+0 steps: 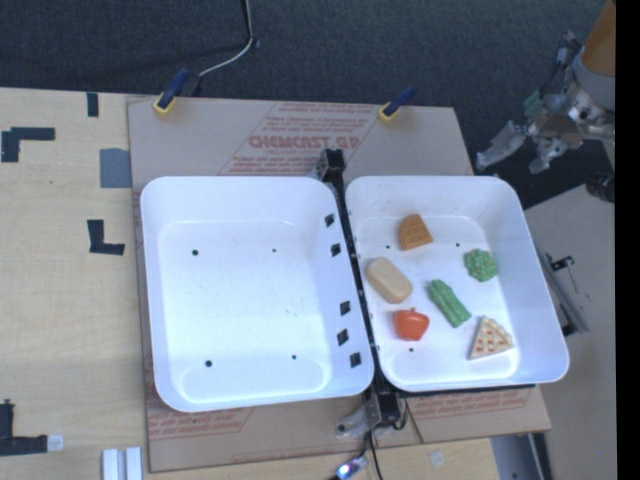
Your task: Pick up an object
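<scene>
White bins are laid side by side and nothing is lifted yet: the pick is not begun.

Five small things are seen lying in the right bin: an orange wedge at the far side, a tan roll near the middle divider, a red pepper just nearer than it, a green stalk beside them, a green floret toward the right wall, and a cracker-like triangle at the near right. The gripper is held high beyond the bin's far right corner, well apart from all of them; whether its fingers are spread or closed cannot be told, and nothing is seen between them. The left bin is kept bare. Reach, descent and grasp are all left. Two clamps and a cable lie far off, out of the way; only the bin walls and the close spacing of pepper, roll and stalk are judged likely to hinder.
</scene>
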`<action>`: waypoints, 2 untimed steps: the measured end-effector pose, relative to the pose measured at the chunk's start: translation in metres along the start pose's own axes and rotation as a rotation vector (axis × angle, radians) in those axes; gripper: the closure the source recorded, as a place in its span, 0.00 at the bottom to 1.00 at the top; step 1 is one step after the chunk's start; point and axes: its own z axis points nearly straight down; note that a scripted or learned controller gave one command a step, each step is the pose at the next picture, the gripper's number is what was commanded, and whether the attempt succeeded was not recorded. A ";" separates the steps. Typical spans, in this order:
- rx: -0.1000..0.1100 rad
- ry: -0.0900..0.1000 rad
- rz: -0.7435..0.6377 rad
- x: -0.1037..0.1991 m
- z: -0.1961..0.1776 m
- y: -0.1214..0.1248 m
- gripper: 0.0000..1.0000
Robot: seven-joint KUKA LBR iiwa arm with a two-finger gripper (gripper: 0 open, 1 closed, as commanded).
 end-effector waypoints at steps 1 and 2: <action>0.023 0.010 -0.003 0.007 0.153 -0.035 0.00; 0.005 0.004 -0.003 0.004 0.006 -0.060 0.00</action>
